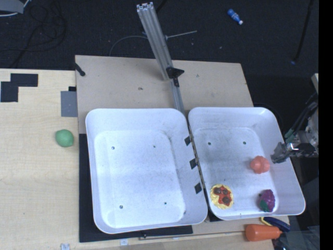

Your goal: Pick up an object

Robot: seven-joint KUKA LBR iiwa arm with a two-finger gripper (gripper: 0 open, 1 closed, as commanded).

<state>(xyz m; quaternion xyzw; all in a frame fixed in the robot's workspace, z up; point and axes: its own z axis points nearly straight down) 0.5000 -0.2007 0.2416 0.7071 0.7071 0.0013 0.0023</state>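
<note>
Salmon-pink ball (259, 164) sitting in right bin (237, 120), near its right wall | gripper (281, 154) hovering just beside it, up-right over the rim | grip state showing unclear | ball lying down-left of tool

**Lots of room on the left, toys crowd the right**

The left shallow white bin (136, 166) has a wide bare floor. In the right shallow white bin (234, 134), the far half is open. Near its right wall sit a round orange-pink ball (259, 164), a purple lumpy toy (267, 200) and a yellow and red flat toy (222, 196). A tall grey metal bar (156, 40) leans at the far side.
</note>
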